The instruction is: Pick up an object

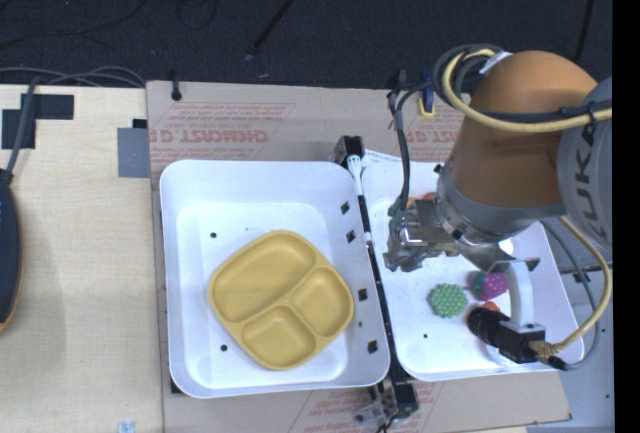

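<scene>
Bins stand side by side on a sheet of brown cardboard [230, 121] that lies on the pale bench [70, 271]. The left bin [190, 221] holds a yellow plate [280, 299] with three compartments, lying flat near the bin's middle and turned at a slant to its walls. The arm [520, 141] reaches in from the right, and its orange band hangs over the far part of the right bin [420, 351]. The gripper [405, 249] is low over that bin's left side, close to the wall that divides the two bins. Whether the jaws are apart or together cannot be told, since the metal parts there blur into one another, and nothing can be seen between them. A green bumpy ball [447, 299] lies on the floor of the right bin, near the gripper on its right and toward the front, apart from it. A small pink thing [492, 285] lies just beside the ball on its right, partly hidden by the arm. A scrap of orange [427, 196] shows at the arm's edge farther back, too small to name.
</scene>
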Robot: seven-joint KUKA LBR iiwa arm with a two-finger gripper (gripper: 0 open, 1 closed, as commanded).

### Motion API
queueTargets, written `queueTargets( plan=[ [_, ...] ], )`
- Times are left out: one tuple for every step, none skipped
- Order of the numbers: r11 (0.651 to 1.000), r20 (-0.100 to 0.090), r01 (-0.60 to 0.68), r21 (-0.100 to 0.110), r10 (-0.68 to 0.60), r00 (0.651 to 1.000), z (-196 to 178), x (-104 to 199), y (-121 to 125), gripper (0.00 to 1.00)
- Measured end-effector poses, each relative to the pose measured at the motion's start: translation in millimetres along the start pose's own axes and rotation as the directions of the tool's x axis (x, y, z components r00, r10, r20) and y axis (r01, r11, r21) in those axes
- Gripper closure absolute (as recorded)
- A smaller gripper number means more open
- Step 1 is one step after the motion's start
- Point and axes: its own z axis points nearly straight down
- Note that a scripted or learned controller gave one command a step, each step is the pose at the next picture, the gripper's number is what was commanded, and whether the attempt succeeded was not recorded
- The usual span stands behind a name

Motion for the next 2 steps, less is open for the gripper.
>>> queueTargets(
  plan=[
    [1.000,0.003,-0.003,0.013,0.003,1.000,-4.2,-2.6,-0.9,1.00],
    [1.000,0.003,0.000,0.017,0.000,1.000,-13.1,-3.2,-1.0,1.00]
  ],
)
